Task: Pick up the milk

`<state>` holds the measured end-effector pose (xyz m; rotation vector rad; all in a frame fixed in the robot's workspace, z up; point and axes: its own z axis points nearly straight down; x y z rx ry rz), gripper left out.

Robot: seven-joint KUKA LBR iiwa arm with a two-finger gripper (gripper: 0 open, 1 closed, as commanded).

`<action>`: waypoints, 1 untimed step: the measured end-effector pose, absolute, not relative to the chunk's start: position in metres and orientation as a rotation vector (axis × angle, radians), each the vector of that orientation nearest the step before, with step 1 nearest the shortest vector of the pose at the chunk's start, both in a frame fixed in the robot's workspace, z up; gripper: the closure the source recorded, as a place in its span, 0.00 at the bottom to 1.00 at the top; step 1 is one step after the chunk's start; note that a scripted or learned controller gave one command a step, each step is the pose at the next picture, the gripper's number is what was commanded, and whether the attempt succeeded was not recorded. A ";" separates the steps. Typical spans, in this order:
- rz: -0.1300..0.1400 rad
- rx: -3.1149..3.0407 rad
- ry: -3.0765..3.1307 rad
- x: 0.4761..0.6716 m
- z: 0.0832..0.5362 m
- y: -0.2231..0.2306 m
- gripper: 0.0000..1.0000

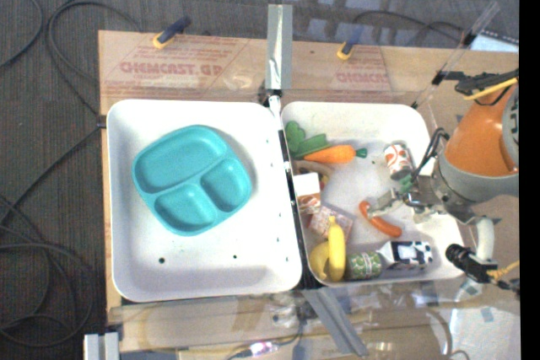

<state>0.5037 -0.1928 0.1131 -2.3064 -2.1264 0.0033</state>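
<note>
The milk (411, 253) looks like the small black-and-white carton lying on its side near the front edge of the right bin (354, 115). A green-labelled can (364, 265) touches its left end. My gripper (407, 200) hangs over the right half of this bin, behind the carton and apart from it, just right of a red sausage-like piece (381, 221). Nothing shows in its grasp. The grey and orange arm (477, 152) reaches in from the right.
The right bin also holds a carrot (331, 154), a green piece (295, 136), a red-and-white can (396, 156), a small white box (305, 183), a wrapped snack (321, 220) and a banana (336, 249). A teal divided plate (194, 178) lies in the left bin (126, 265).
</note>
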 end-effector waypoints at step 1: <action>0.005 -2.306 -2.123 0.503 0.121 -0.193 1.00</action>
